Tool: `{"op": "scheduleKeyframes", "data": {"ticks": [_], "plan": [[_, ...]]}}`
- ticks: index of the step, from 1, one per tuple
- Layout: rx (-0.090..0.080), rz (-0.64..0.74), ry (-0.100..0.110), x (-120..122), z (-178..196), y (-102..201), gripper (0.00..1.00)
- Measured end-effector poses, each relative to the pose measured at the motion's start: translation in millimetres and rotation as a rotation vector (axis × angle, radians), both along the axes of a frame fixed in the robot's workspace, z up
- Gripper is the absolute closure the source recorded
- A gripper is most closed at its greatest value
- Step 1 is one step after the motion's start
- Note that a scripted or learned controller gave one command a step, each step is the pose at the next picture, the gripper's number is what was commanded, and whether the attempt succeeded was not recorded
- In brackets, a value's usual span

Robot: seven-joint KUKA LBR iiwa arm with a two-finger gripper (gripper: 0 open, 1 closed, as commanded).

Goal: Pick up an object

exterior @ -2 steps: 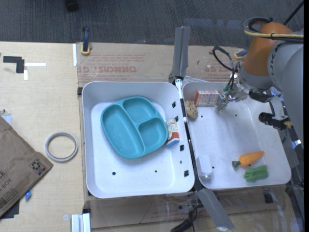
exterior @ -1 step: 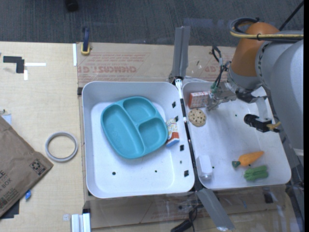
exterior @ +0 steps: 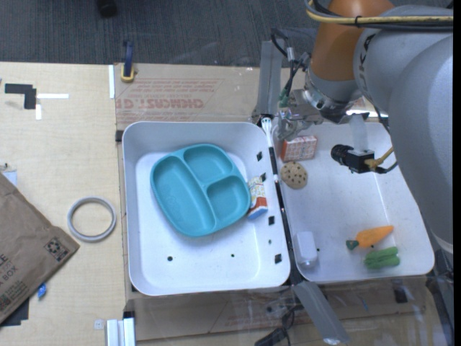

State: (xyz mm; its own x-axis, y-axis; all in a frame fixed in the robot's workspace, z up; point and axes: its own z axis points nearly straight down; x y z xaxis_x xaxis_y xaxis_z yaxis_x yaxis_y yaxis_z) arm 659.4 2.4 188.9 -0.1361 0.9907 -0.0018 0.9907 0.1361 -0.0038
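White bin (exterior: 403,193), small orange-red carton (exterior: 300,148)

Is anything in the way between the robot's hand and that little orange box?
Nothing visible is in the way. The hand hangs right above the orange box at the back of the right bin. The cookie lies just in front of the box, beside it, not between them.
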Motion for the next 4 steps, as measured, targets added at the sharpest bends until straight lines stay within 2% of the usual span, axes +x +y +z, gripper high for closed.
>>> {"op": "scheduleKeyframes", "data": {"ticks": [1, 2, 3, 4], "plan": [[0.001, 0.226, 0.002, -40.9, -0.6, -35.8, 1.0], [0.0, -0.157, 0.004, -118.1, 22.0, 3.5, 1.0], [-0.003, -0.289, 0.003, -95.5, -1.4, 61.6, 1.0], [-0.001, 0.047, 0.001, -88.7, 73.5, 22.3, 1.0]]}}
